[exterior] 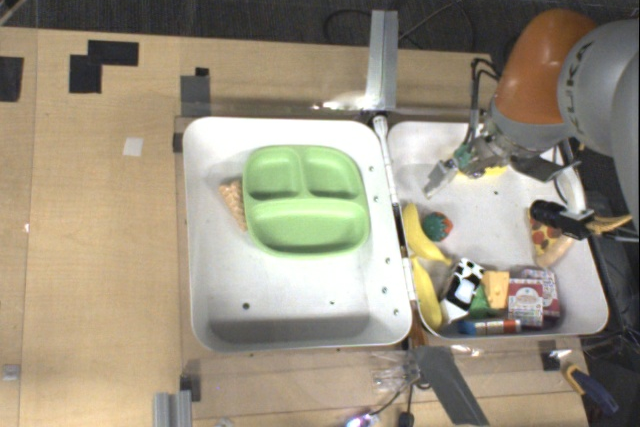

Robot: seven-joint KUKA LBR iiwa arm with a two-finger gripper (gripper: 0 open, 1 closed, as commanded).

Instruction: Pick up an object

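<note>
With the jaws (447, 172) slightly parted and empty above the right-hand shallow white bin (600, 300), the curved yellow plastic banana (418, 237) against its left wall risks a glancing, failed grasp.

Two white bins (200, 245); one green divided plate (303, 198); two bananas (418, 237); one pizza slice (548, 240); one red marker (490, 326).
</note>
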